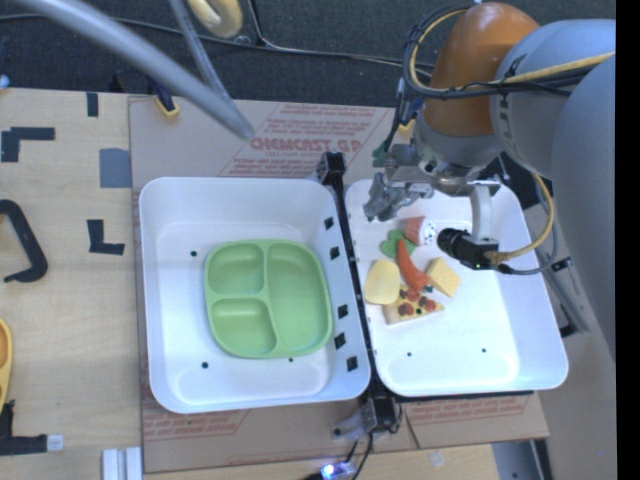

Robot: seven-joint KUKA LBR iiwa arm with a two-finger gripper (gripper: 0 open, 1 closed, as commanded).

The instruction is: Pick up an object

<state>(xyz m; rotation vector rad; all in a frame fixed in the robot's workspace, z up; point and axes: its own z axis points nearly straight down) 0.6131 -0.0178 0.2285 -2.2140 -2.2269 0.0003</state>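
Grey arm's gripper (385,200) over right bin (500,353) | finger state indeterminate | approach step | next: descend onto carrot (407,265).

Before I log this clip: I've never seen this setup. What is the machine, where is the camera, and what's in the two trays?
One fixed camera looks down at a slant on a bench. The grey machine with the orange band is a robot arm reaching in from the right; its gripper hangs over the right bin, above a small pile of toy food. Nothing can be seen held. The left bin holds a green divided plate. Whether the jaws are open is hard to tell.
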